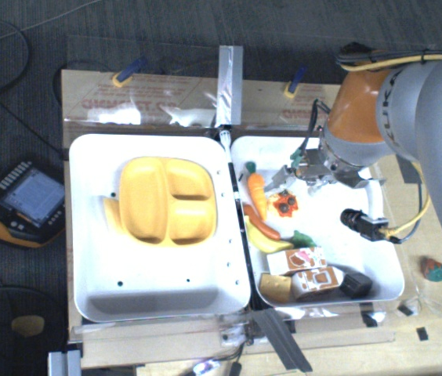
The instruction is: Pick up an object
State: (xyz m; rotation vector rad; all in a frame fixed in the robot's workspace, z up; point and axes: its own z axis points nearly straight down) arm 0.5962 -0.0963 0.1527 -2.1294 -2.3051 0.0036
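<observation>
Pincer point(281, 180) over right bin's point(389, 284) open middle — carrot point(258, 193) beside

Left bin point(88, 288): white plastic, smooth, mildly glossy; soft highlights along rim. Right bin point(378, 284): same white plastic, same sheen.

Yellow divided tray point(166, 198): moulded plastic, smooth, satin gloss on the raised ridges.

Toy carrot point(257, 190): orange, smooth plastic look. Banana point(266, 243): yellow, smooth, slightly shiny.

Small carton point(312, 276): printed paperboard, matt brown and white.

Arm point(417, 108): grey casing smooth, semi-matt; orange band glossier.

Counter point(88, 100): pale wood or board, matt, partly under clear crinkled plastic film with glare. Strip at far centre point(230, 84): bare metal, brushed, reflective.

Floor point(17, 77): dark carpet, rough woven texture.
</observation>
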